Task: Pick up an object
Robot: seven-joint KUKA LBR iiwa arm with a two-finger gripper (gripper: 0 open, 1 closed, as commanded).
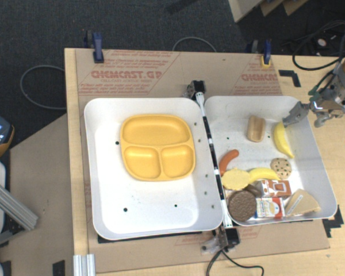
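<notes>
Banana (283,140) lies just below the tool (293,115).

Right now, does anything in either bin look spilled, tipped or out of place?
Nothing stands out. The yellow tray lies flat in the left bin; the play food, including a banana and cookie, sits loosely inside the right bin.

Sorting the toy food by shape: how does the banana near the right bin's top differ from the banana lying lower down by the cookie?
The upper banana runs nearly up-down in the view; the lower banana lies almost left-right. The upper banana lies apart from other items; the lower banana touches the yellow slice and sits beside the cookie. Both are yellow, curved, and in the right bin.
</notes>
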